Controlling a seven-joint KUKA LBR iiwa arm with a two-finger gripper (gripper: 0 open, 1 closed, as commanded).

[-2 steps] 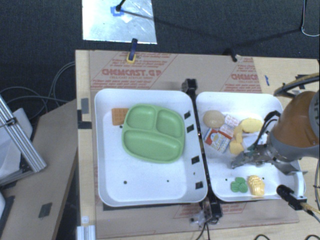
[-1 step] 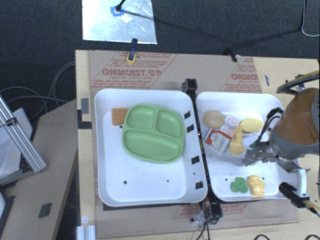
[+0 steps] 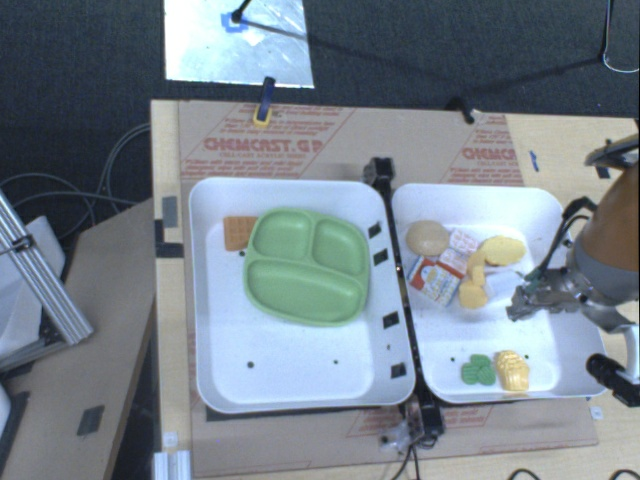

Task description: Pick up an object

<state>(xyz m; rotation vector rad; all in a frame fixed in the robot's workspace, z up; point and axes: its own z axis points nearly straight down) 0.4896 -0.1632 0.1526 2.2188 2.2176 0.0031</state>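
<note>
two shallow white bins are set side by side on the bench, the left bin (image 3: 210,368) and the right bin (image 3: 550,208). a green divided plate (image 3: 305,266) is laid in the middle of the left bin, and a small orange square cracker (image 3: 237,232) is seen beside the plate's upper left edge, toward the bin's far left corner.

in the right bin, a round beige bun (image 3: 428,237) is placed near the far left corner. just beside it, a red and white packet (image 3: 438,277) is lying, with a yellow banana-like piece (image 3: 487,259) next to it toward the bin's middle; these are packed close together, and whether they are touching cannot be told. near the front edge, a small green item (image 3: 479,371) and a yellow ribbed item (image 3: 513,370) are set side by side, just apart from the cluster.

the gripper (image 3: 525,303) is positioned low over the right bin, toward its right edge, just to the right of the yellow piece and above the front pair. how far the claw is spread cannot be told, since its tip is dark and blurred, and nothing can be made out within its grasp.
</note>
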